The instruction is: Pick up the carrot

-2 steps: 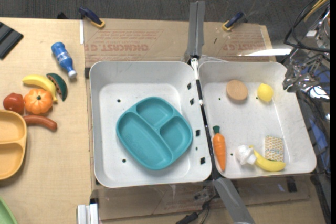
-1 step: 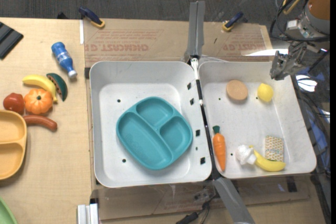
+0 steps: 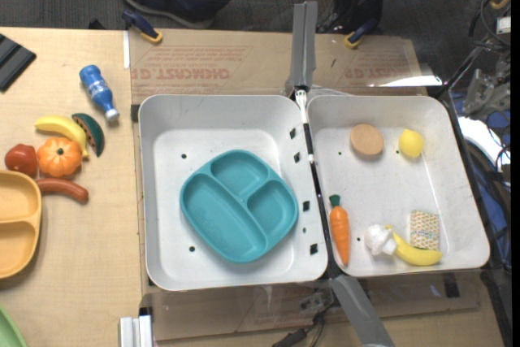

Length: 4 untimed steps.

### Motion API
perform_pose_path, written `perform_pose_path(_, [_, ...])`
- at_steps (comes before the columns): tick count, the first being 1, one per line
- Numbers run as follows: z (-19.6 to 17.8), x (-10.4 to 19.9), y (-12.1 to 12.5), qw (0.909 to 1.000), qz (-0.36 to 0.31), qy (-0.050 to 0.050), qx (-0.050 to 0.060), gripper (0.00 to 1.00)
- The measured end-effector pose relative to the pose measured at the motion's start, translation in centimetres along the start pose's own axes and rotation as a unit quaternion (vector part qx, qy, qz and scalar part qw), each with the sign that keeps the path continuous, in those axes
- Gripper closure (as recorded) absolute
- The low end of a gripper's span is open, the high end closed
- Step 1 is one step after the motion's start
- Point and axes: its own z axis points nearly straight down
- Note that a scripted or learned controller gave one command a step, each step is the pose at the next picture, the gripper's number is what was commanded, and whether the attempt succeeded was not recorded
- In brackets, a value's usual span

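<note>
The carrot point(image 3: 339, 233) lies in the right bin point(image 3: 382, 187), close along that bin's left wall and near its front left corner. Its green top points toward the far side and its orange tip toward the front edge. It lies flat on the bin floor and nothing holds it. Whether the gripper is open or closed I cannot tell.

Just beside the carrot, on the side the arm would reach from, sits a small white lump point(image 3: 377, 240), and touching that lies a banana point(image 3: 416, 253) with a pale patterned block point(image 3: 424, 228) just behind it. A tan disc point(image 3: 367, 140) and a lemon point(image 3: 411, 144) rest well apart from the carrot toward the far wall. The left bin point(image 3: 171, 150) holds a teal divided tray point(image 3: 238, 206).

The task looks not yet begun. The carrot's place makes the pick awkward in my judgement. The wall is so near on one side that a grasp across the narrow body leaves little room for the wall-side finger, and the white lump crowds the other side lower down. The thicker upper half, nearer the green top, appears to have the most free space around it, so a straight descent there, closing across the width, seems the best choice. The tapered, smooth shape may let it slip toward the tip, or a nudge may press it against the wall.
</note>
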Motion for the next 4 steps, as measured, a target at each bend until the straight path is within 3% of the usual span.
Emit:
perform_pose_path(1, [0.4, 2.0, 1.7, 0.9975, 0.070, 0.000, -0.001, 1.00])
perform_pose_path(2, [10.7, -2.6, 0.0, 0.9994, -0.035, 0.000, -0.002, 1.00])
perform_pose_path(3, [-2.2, 2.4, 2.5, 0.9983, -0.059, 0.000, 0.000, 1.00])
perform_pose_path(4, [8.8, -1.0, 1.4, 0.9894, -0.146, 0.000, -0.002, 1.00])
